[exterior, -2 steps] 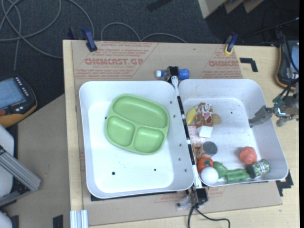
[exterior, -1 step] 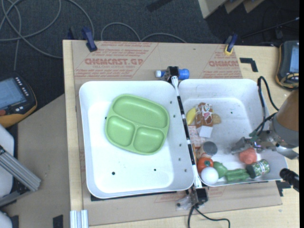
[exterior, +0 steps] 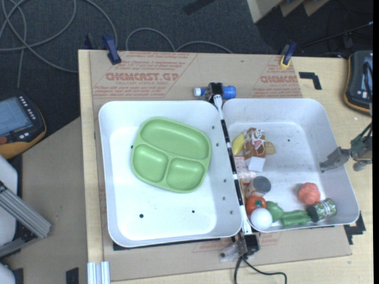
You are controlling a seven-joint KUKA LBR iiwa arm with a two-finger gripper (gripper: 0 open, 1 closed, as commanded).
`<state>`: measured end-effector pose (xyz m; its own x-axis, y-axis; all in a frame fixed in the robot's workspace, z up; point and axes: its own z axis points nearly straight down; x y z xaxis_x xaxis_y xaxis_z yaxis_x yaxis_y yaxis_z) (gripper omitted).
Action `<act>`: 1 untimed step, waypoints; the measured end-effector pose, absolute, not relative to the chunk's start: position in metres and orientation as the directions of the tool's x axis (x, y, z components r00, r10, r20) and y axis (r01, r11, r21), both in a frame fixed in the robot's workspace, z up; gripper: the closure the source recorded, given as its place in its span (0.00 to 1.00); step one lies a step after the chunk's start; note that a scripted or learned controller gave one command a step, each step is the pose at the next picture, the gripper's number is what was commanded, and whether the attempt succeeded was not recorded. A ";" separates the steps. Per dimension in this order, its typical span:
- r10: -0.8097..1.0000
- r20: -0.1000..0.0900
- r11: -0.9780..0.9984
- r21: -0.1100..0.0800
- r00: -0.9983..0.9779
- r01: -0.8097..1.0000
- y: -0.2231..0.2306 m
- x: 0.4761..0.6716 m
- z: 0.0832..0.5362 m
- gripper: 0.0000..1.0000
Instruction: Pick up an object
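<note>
White ball (exterior: 261, 219) partly covers tomato (exterior: 254, 203); hand (exterior: 335, 160) blurred.

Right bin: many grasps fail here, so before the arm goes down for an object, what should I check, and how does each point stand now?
1. Tool over the right bin, at its right edge: ok.
2. Tool free of any object: ok, nothing shows between its fingers.
3. Finger opening: cannot tell, too small and blurred.
4. An isolated target: ok, the orange ball lies near the tool, though the green can is close beside it.
5. Left cluster graspable: not ok, the white ball, red object and green toy crowd together.
6. Green divided plate out of the way in the left bin: ok.
</note>
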<state>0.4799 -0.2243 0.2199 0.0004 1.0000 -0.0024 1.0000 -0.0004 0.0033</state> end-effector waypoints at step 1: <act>1.000 0.001 0.001 -0.002 -0.001 1.000 -0.169 0.479 0.100 0.00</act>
